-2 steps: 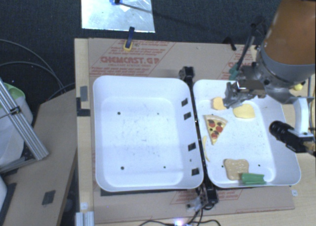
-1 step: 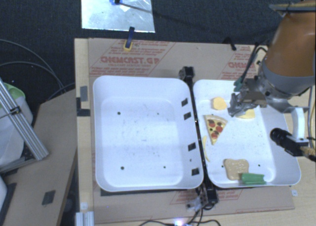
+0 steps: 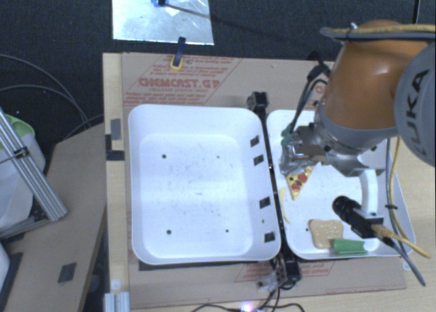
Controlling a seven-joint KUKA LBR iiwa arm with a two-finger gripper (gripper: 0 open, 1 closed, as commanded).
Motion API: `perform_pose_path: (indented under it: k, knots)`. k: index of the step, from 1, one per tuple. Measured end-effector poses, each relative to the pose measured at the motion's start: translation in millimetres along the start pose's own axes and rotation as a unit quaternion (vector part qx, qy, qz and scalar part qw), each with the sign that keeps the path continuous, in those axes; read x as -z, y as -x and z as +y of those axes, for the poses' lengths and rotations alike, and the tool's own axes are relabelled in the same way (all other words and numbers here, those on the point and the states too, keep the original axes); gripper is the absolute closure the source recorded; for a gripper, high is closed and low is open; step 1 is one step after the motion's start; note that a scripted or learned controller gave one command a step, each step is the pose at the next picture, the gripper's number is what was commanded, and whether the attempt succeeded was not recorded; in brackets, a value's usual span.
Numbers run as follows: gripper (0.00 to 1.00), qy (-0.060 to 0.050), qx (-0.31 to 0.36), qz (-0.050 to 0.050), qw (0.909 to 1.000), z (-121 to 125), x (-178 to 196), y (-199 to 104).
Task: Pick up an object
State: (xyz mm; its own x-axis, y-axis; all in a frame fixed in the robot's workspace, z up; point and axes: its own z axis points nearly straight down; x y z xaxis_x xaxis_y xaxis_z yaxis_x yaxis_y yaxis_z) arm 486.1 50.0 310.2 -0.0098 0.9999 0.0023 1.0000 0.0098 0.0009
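Gripper: down low in the right bin, by its left wall.
Grip: can't tell from here whether it's open or closed.
Pizza slice: right at the gripper's tip, pointing down the bin.
Toast: near the front wall, green piece just beside it.
Left bin: alongside.

A red-dotted yellow pizza slice is in the right bin's left side.

Left bin white, faint dark speckling. Right bin white; in it pizza slice yellow, red dots; toast tan; stick green. Board under it tan, red lettering.
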Motion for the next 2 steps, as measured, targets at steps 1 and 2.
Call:
perform_pose_path:
  k: [1, 2]
  knots:
    - [1.0, 0.004, -0.003, -0.001, 1.0, 6, 72, 17]
    - [1.0, -0.001, -0.007, -0.002, 1.0, 0, 12, 82]
